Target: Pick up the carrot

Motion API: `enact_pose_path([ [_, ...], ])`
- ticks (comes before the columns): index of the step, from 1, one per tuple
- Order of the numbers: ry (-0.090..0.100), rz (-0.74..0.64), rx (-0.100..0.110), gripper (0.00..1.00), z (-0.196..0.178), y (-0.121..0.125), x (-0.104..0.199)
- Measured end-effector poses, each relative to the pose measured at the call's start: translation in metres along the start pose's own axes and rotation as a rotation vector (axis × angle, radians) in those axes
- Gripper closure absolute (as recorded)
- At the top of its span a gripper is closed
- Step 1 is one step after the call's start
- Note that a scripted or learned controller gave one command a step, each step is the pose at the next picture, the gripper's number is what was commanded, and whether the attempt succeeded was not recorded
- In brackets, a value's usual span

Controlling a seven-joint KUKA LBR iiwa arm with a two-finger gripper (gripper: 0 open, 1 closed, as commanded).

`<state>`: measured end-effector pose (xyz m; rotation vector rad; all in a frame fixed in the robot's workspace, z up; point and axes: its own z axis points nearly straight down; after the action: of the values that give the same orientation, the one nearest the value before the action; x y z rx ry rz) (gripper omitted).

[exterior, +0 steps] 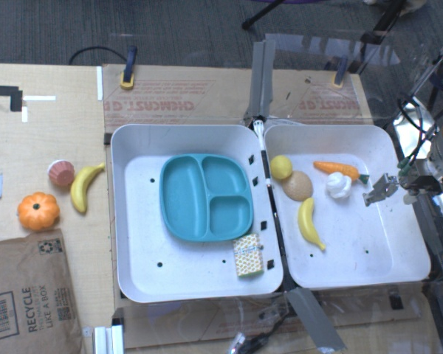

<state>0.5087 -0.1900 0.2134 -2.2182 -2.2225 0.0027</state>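
The carrot (337,169) is orange with a green tip and lies flat near the back of the right bin (369,271), its tip pointing right. A white lump (340,186) sits just in front of it, touching or nearly touching. My gripper (381,189) hangs at the bin's right side, a short way right of the carrot's green end and apart from it. Nothing shows in its grasp.
The right bin also holds a lemon (280,167), a brown potato-like ball (298,186) and a banana (310,224). The left bin (133,257) carries a teal divided plate (207,196) and a patterned sponge (248,256). A pumpkin (38,211), another banana (85,187) and a pink cup (61,173) lie on the bench.
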Motion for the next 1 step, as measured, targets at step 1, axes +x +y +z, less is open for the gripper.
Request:
enact_pose_path([
  [1, -0.001, 0.047, -0.001, 0.00, 0.0193, 0.0606, 0.0030],
])
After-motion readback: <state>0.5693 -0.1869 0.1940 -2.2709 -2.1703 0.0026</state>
